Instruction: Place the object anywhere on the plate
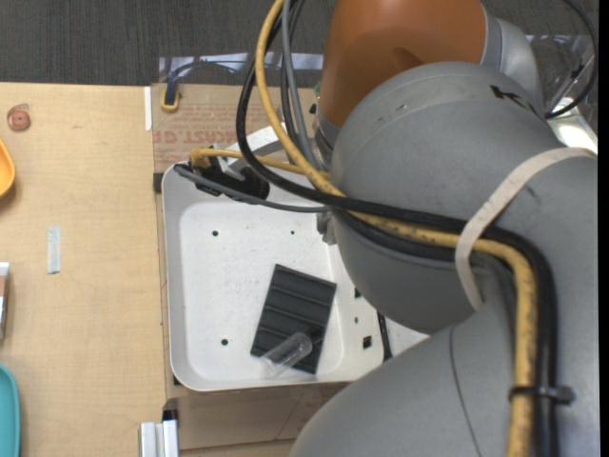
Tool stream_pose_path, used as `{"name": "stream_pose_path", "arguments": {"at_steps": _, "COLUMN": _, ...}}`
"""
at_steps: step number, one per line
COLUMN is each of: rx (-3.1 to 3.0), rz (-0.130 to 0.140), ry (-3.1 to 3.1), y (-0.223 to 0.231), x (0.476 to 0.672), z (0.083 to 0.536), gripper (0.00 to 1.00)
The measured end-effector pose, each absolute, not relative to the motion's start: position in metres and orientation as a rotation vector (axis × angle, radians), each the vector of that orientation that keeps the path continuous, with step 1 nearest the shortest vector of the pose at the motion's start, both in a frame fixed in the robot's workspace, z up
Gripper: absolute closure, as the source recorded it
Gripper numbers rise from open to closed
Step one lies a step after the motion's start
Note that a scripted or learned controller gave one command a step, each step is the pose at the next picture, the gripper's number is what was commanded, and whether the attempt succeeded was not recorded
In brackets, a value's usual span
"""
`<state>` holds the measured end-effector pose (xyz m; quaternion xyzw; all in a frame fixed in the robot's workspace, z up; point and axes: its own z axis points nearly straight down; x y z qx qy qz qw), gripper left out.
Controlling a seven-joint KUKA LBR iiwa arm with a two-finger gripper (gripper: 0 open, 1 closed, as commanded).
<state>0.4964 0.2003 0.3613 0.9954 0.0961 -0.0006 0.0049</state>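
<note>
Big grey arm with orange band [447, 160] leans in from the right, covering most of the shallow white bin [205, 255]. Gripper hidden behind the arm's own bulk; cannot tell its state. Black ribbed rectangular plate [295, 312] lies tilted on the bin floor, near the front wall. Small clear plastic tube-like object [289, 352] rests on the plate's lower end, touching it. Yellow and black cables [276, 131] loop from the arm over the bin's back rim. Tan bench surface [86, 208] to the left.

matt ribbed black block [294, 317], clear glossy tube [289, 351], smooth white bin [205, 255].
</note>
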Motion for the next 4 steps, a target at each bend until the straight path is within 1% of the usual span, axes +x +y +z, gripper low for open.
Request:
{"name": "stream_pose_path", "arguments": {"at_steps": 1, "rx": 3.121, "rz": -0.005, "ry": 0.311, "y": 0.227, "x": 0.521, "z": 0.257, "gripper": 1.00}}
{"name": "stream_pose_path", "arguments": {"at_steps": 2, "rx": 3.116, "rz": -0.008, "ry": 0.359, "y": 0.227, "x": 0.490, "z": 0.130, "gripper": 1.00}}
{"name": "stream_pose_path", "arguments": {"at_steps": 3, "rx": 3.101, "rz": -0.011, "ry": 0.480, "y": 0.179, "x": 0.476, "z": 0.128, "gripper": 1.00}}
{"name": "stream_pose_path", "arguments": {"at_steps": 4, "rx": 2.953, "rz": -0.008, "ry": 1.069, "y": 0.228, "x": 0.477, "z": 0.091, "gripper": 1.00}}
